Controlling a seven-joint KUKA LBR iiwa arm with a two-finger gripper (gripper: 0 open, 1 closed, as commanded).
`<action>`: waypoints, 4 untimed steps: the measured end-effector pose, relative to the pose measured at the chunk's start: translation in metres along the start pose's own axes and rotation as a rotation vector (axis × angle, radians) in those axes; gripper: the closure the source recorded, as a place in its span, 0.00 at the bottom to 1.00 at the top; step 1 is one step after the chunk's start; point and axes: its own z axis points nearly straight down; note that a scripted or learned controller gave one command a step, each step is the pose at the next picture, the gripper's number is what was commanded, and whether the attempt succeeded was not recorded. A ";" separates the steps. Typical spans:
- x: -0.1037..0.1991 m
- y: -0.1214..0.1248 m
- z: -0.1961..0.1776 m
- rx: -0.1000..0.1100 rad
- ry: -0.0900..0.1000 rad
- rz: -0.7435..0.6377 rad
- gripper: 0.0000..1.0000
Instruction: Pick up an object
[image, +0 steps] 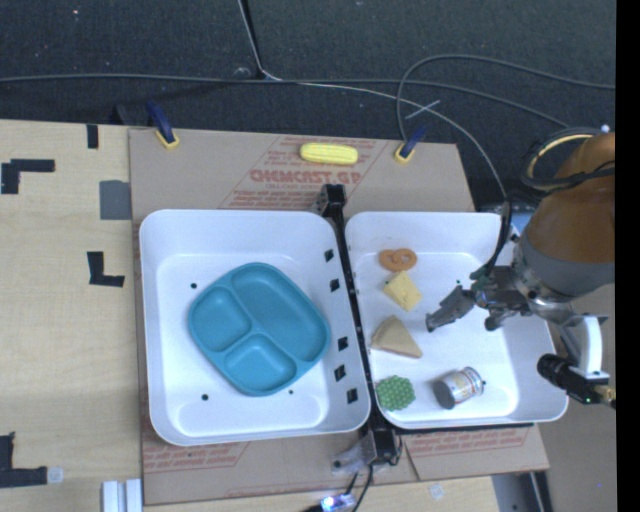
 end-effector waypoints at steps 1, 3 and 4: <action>0.000 0.003 -0.006 -0.012 -0.002 -0.004 0.00; -0.003 0.000 0.121 -0.006 -0.001 -0.003 0.00; -0.003 0.000 0.138 -0.013 -0.003 -0.004 0.00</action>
